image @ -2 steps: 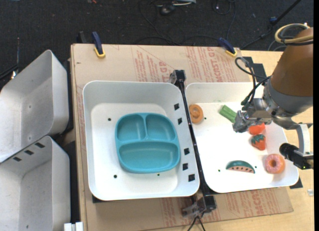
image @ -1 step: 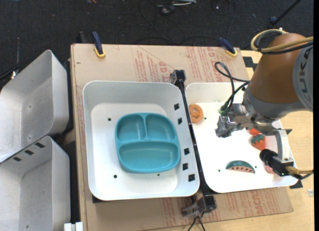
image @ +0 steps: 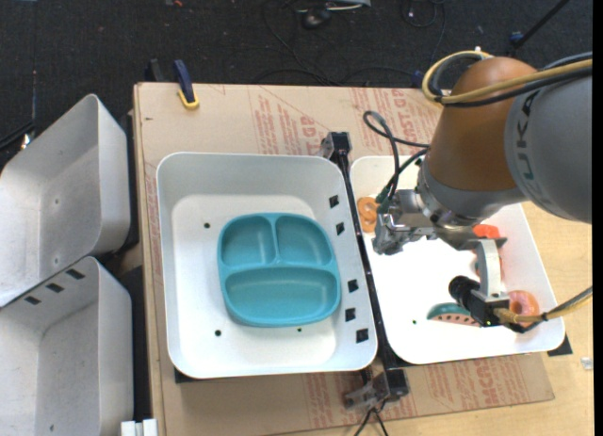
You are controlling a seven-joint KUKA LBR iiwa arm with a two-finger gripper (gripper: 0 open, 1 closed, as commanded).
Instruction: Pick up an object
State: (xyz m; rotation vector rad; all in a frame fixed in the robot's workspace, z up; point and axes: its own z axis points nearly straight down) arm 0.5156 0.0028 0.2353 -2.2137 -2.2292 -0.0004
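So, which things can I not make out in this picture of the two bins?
- Right bin, camera view: the arm hides its far part.
- Orange thing beside the hand: too small to name.
- Teal and red thing: small, kind unclear.

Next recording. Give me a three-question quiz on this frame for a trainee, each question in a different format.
1. True or false: the teal divided plate lies in the left bin.
2. Multiple choice: the claw hangs over A) the left bin, B) the right bin, C) neither bin.
3. Fill in: the plate has ___ compartments.

Key: 1 true; 2 B; 3 three.
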